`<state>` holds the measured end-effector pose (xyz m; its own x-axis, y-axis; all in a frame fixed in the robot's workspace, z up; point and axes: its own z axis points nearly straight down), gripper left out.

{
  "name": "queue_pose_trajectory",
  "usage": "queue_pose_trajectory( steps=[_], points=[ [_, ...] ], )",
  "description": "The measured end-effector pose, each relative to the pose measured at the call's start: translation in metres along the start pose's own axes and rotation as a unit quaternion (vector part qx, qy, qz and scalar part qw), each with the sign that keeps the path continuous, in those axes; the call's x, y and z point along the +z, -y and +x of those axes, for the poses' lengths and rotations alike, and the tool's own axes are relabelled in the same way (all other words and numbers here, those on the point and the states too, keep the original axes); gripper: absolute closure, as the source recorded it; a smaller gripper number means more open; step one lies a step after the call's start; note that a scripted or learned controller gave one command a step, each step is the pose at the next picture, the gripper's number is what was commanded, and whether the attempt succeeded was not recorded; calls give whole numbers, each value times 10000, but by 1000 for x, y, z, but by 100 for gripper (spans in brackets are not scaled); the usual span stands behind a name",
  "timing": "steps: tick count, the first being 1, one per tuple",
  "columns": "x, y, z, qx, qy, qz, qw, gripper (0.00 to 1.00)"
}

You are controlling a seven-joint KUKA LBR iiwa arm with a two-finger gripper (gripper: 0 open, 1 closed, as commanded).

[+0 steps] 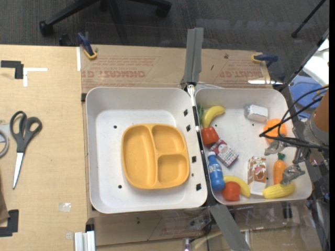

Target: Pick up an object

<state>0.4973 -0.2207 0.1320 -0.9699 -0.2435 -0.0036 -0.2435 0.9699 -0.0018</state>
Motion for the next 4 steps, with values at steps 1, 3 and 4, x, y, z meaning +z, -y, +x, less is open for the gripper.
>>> queue_pose_trajectory(
  steps=[1,3,4],
  points=[
    [32,-44,-11,-1056,123,75,9943,0],
    [36,-115,-26,-877,69,27,9961,0],
    [-24,-27,-100,-767,16,6,9971,0]
  ],
)
